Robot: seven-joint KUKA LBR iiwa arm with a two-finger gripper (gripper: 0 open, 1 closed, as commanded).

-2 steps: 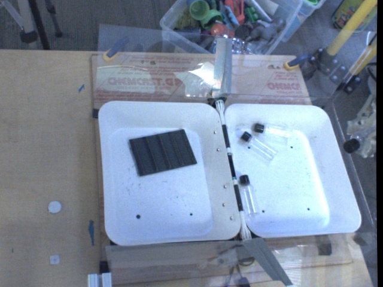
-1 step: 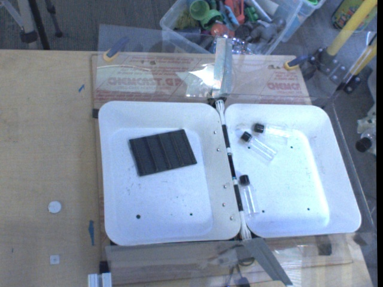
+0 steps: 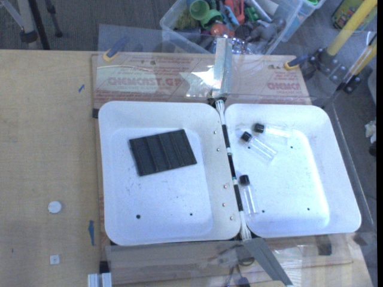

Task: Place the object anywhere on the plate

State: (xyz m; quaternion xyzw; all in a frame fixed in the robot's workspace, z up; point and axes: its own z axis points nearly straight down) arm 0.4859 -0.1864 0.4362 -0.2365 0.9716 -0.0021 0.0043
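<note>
A dark grey ribbed plate (image 3: 163, 152) lies flat in the left bin (image 3: 116, 220), a little left of its middle and slightly rotated. Three clear vials with black caps lie in the right bin (image 3: 338, 217). One vial (image 3: 269, 130) is near the back wall. A second vial (image 3: 258, 146) lies just in front of it, slanting to the right. The third vial (image 3: 247, 196) rests against the left wall beside the divider, cap pointing away.
A clear tub of colourful toys (image 3: 239, 8) stands behind the bins, past a transparent sheet (image 3: 197, 79). Bare wooden bench (image 3: 42, 136) lies to the left, with a small white disc (image 3: 54, 207) on it. A yellow pole (image 3: 359, 17) crosses the top right corner.
</note>
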